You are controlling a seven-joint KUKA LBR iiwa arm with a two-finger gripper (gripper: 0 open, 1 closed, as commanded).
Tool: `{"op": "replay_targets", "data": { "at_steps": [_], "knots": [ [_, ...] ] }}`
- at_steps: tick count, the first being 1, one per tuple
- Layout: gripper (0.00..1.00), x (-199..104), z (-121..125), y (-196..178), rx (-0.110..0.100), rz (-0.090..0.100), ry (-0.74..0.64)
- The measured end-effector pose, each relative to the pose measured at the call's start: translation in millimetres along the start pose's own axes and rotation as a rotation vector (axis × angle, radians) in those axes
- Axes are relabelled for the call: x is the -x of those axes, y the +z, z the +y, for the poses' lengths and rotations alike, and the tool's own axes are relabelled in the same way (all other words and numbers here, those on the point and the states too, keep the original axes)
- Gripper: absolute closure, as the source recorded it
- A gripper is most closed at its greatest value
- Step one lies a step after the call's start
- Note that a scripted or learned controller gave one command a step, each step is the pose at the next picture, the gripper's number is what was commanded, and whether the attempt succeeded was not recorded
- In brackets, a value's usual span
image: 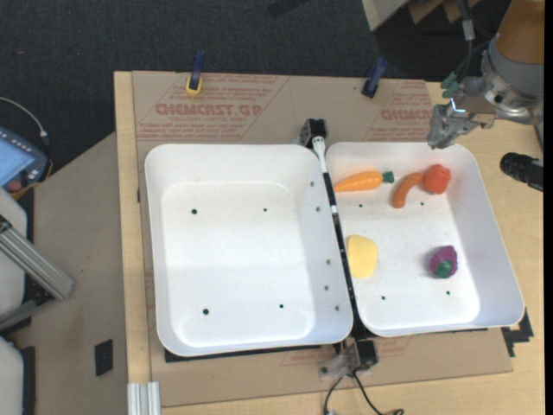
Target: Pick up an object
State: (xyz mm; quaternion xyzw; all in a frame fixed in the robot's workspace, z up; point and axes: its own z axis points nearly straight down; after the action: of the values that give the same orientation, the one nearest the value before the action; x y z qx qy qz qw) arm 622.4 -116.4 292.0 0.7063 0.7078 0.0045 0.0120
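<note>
Right bin, carrot, lemon, eggplant

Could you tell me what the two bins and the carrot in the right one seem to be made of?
Left bin and right bin: probably thin moulded plastic, smooth white, with rounded corners and a soft sheen. Carrot: likely toy plastic or rubber, judging by its uniform orange with a green stub; the finish is too small to tell.

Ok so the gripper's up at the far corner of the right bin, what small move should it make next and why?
Probably lower a little toward the near side, onto the red-orange piece. The gripper hovers over the right bin rim's far edge with nothing between its fingers, and that piece, beside the curved orange sausage shape, lies closest below it.
</note>
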Motion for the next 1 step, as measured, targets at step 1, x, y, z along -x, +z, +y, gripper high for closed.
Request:
{"op": "replay_targets", "data": {
  "at_steps": [1],
  "knots": [
    [1.00,0.3,0.9,-10.3,0.003,-0.002,0.000]
  ]
}}
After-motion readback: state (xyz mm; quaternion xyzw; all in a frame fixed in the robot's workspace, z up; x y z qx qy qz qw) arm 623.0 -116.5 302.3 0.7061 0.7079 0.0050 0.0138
